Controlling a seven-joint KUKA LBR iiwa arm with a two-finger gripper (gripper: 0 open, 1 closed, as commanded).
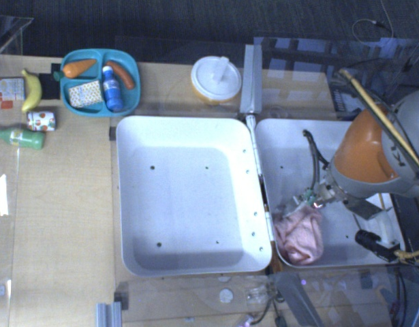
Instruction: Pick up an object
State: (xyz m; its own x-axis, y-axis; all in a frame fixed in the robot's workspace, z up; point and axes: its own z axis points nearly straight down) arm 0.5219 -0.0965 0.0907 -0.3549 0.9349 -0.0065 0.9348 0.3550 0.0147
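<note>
We found the left bin [189, 189] wide open, with free room over its whole floor. Right of this bin, the right bin [291, 148] was crowded: a pink cloth [301, 236] lay near the wall between them, and the arm [366, 159] covered the far side. Behind the left bin stood a white lidded cup [216, 79].

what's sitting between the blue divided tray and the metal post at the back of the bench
In the camera view, a round white lidded container stands on the bench between the blue divided tray and the metal post, nearer the post.
</note>
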